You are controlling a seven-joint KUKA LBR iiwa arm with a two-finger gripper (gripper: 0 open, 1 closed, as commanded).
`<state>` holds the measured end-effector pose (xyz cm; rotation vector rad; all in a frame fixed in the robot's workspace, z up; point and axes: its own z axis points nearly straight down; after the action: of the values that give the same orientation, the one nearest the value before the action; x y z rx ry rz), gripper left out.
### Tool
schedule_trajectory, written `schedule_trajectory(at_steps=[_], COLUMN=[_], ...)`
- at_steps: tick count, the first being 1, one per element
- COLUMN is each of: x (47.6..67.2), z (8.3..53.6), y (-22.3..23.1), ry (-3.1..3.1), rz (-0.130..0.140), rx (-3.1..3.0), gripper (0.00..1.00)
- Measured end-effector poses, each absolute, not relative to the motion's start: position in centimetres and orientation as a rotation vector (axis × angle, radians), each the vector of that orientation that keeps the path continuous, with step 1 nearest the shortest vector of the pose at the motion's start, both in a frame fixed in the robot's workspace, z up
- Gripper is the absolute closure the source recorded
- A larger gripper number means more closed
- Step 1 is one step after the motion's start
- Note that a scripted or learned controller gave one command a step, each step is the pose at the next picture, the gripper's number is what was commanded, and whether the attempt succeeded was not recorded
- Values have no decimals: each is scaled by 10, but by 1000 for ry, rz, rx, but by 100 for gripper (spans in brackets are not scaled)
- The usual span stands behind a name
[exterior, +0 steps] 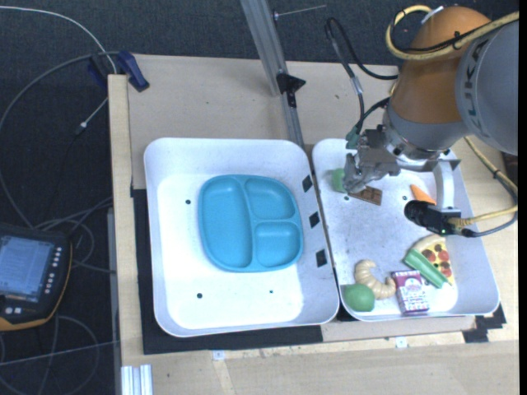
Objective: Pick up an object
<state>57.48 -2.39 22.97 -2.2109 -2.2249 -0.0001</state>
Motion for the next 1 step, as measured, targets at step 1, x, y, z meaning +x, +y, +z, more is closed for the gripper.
schedule_trajectory(at_steps=[1], x=[567], z=[224], y=[25], ry=[-2225], rz=[1], rx=[-2211], gripper=[100])
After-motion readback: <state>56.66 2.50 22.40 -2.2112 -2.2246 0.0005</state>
